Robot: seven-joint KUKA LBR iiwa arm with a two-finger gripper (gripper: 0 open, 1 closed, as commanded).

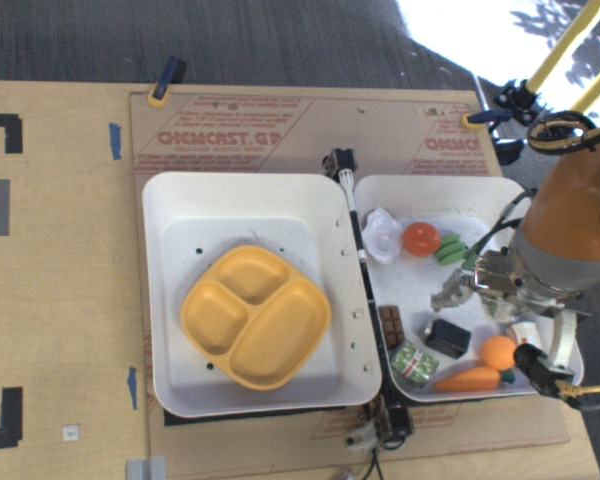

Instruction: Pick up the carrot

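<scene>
Cardboard-covered surface (70,298) with two white bins: left bin (170,268) holds one yellow divided plate (255,316), right bin (420,193) has one carrot (468,379) at its front edge among maybe seven other bits.

The two white bins (160,298) look like smooth moulded plastic with a soft sheen, and the yellow divided plate (255,315) in the left one is matt plastic. The tabletop (60,268) is pale, dull board, overlaid beneath the bins by a brown cardboard sheet (280,133) with red print (rough and unglazed). In the right bin, the carrot (468,379) and the orange ball (498,353) just above it look like smooth plastic, the red tomato (420,238) glossier, with a highlight. The white crumpled piece (382,234) left of the tomato looks thin and translucent. The arm's wrist (505,283) shows bright bare metal below its satin orange band (575,213).
</scene>
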